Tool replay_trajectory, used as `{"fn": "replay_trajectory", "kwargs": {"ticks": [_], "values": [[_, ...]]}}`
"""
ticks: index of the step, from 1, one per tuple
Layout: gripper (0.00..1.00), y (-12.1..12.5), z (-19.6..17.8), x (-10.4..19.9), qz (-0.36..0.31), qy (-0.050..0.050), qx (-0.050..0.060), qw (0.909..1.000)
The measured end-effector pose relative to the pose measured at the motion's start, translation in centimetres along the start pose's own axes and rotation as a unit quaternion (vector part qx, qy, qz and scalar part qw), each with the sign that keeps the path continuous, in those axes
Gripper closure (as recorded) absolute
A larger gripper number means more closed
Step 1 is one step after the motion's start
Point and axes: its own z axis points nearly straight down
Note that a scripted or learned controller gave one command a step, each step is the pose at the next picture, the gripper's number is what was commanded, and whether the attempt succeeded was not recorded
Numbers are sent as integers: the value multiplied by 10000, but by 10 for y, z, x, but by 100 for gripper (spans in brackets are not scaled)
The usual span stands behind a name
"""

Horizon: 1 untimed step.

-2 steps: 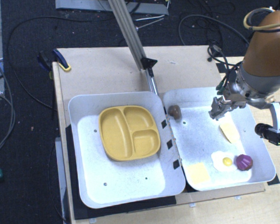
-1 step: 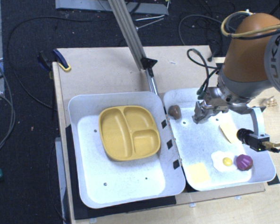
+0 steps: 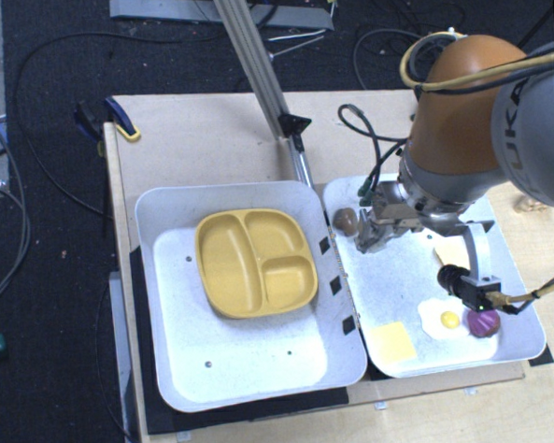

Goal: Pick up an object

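My gripper (image 3: 371, 236) hangs low over the far left part of the right bin (image 3: 519, 351), under the orange and grey wrist. A small brown round object (image 3: 345, 221) lies just to its left, near the bin's corner. It seems to sit beside the gripper, not inside it. Toward the front of the same bin lie a yellow cheese slice (image 3: 394, 342), a toy fried egg (image 3: 443, 320) and a purple piece (image 3: 483, 323). A pale yellow piece (image 3: 450, 252) shows partly under the arm.
The left bin (image 3: 173, 363) holds a yellow divided plate (image 3: 256, 262). A metal pole (image 3: 260, 67) slants down to the gap between the bins. A black fitting with a cable (image 3: 463, 284) juts from the arm over the right bin.
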Motion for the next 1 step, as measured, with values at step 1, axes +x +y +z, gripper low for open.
{"fn": "replay_trajectory", "kwargs": {"ticks": [1], "values": [[100, 3, 10, 56, -2, -1, 1, 10000]]}}
